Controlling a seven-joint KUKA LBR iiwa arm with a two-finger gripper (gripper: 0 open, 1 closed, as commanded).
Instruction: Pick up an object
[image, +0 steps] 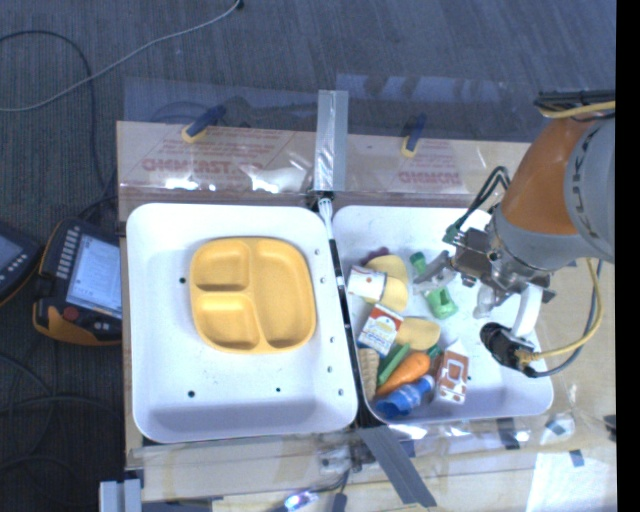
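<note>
The gripper (468, 262) hangs over the small green plastic piece (439, 300) in the crowded right white bin (520, 400); its state cannot be told, and neighbouring toys could deflect a grasp.

Arm (560, 190) reaching from right, wrist lowered

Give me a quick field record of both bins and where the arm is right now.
left bin: holds a yellow three-compartment plastic plate, lying flat
right bin: pile of small toy items at its left side
pile items: orange toy carrot, blue plastic bottle, green plastic piece, red-and-white small carton
arm: grey wrist with orange band, over the right bin
gripper: near the green plastic piece; grasp unclear
</note>
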